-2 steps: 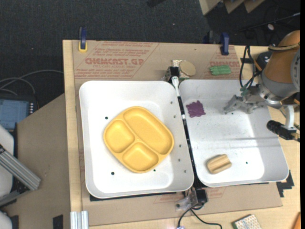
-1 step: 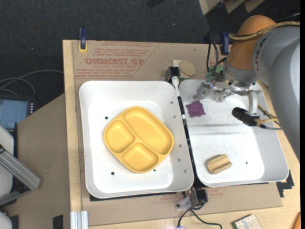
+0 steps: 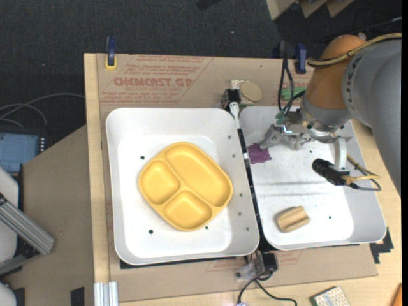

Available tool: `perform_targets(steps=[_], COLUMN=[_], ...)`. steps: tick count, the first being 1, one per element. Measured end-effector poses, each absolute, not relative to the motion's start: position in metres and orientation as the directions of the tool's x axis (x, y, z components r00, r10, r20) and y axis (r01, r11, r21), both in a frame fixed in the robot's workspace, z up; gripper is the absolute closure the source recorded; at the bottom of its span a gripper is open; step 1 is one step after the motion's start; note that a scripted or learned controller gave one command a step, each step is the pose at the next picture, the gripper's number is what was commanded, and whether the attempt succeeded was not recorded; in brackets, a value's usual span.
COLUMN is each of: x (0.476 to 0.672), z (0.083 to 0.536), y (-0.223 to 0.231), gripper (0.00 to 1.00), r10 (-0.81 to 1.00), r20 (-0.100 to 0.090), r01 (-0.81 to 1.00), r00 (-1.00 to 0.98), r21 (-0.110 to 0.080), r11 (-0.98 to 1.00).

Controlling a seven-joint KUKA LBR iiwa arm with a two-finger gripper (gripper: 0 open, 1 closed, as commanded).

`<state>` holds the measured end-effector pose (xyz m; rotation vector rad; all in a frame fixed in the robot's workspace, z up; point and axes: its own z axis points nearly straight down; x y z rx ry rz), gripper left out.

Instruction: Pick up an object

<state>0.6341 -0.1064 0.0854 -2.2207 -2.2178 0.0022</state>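
A cardboard-topped bench [image 3: 153,75] is seen with two glossy white bins. The gripper [image 3: 285,136], upper right, is spread over a crumpled purple scrap [image 3: 258,153]; a tan cylinder [image 3: 292,218] lies lower right, a yellow divided plate [image 3: 185,185] left.

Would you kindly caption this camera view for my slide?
Gripper poised over purple object in right bin; yellow tray in left bin.

Bright even overhead light, white bins [image 3: 121,171] near blown out, soft short shadows, slightly soft focus, dark floor.
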Motion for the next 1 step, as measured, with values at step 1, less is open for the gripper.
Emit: perform_targets(steps=[1], x=[0.5834], z=[0.0894], y=[-0.1902], gripper=[0.00], r10=[1.000], r20=[-0.002], r01=[1.000], r00=[0.009], r21=[-0.005], r11=[-0.009])
